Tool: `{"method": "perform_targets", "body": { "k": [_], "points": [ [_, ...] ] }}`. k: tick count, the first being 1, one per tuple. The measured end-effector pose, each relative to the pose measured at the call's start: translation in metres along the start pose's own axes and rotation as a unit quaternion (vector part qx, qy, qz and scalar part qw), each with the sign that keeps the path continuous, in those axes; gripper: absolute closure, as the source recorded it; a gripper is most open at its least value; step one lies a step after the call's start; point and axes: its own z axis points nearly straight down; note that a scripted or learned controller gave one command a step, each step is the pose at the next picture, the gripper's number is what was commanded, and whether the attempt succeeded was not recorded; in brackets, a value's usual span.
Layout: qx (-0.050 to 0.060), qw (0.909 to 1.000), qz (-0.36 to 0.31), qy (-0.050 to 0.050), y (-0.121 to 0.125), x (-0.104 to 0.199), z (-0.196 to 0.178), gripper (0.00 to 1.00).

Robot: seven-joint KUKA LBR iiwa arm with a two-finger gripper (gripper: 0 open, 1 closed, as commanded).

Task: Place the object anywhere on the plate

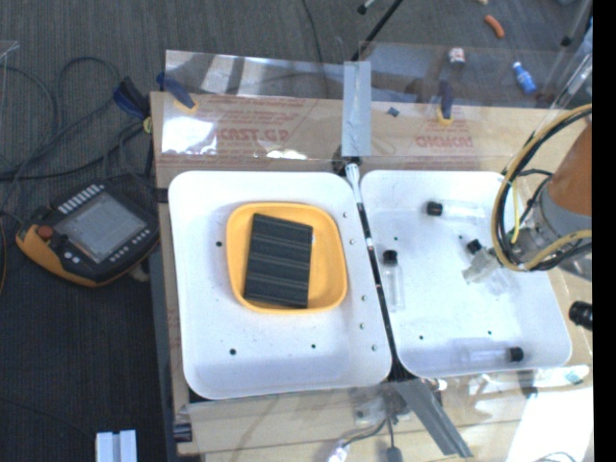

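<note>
1. The yellow plate (285, 258) sits in the middle of the left bin (197, 354).
2. A dark ribbed block (279, 259) lies flat on the plate – it covers most of the middle.
3. The arm (568, 195) comes in from the right, over the right bin (452, 325).
4. The gripper (484, 269) hangs low at that bin's right side – I cannot tell how its fingers stand.
5. It is well apart from the block.
6. A grey and orange hand controller (89, 231) lies on the floor, far left.
</note>
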Motion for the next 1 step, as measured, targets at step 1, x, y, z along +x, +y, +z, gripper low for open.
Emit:
{"method": "perform_targets", "body": {
  "k": [1],
  "points": [
    [0.0, 1.0, 0.0, 0.0, 0.0, 0.0, 0.0, 0.0]
  ]
}}
